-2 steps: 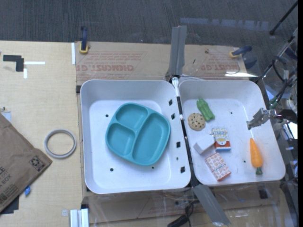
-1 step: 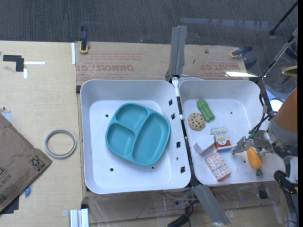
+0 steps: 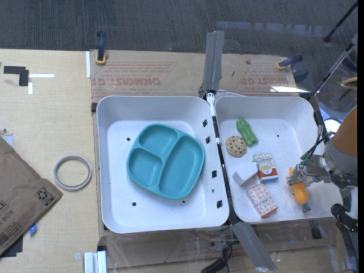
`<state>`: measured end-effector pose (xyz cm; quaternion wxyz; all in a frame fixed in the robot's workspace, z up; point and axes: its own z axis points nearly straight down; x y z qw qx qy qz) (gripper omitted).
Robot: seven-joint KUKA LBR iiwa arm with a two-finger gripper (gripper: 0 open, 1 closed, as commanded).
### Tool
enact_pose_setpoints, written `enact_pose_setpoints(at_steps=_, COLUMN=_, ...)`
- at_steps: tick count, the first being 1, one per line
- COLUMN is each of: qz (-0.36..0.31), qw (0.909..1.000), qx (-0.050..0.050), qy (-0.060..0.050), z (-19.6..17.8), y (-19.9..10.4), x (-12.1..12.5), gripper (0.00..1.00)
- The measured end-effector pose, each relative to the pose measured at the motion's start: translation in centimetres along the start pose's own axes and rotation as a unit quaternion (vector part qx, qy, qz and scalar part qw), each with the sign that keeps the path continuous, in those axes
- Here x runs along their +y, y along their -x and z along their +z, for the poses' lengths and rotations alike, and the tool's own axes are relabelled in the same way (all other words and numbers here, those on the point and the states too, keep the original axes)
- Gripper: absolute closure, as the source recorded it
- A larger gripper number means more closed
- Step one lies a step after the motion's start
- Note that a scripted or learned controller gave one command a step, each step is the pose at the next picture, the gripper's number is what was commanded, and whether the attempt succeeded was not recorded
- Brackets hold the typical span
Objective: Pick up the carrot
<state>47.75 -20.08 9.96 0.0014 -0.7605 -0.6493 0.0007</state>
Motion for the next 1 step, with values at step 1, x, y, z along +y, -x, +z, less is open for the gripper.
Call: enact_pose_setpoints(at_steps=1, qz=-0.071, qw=0.9975, qx=-0.001, qy=0.001, z=-7.35, y=-3.80, x=7.33, gripper=1.00)
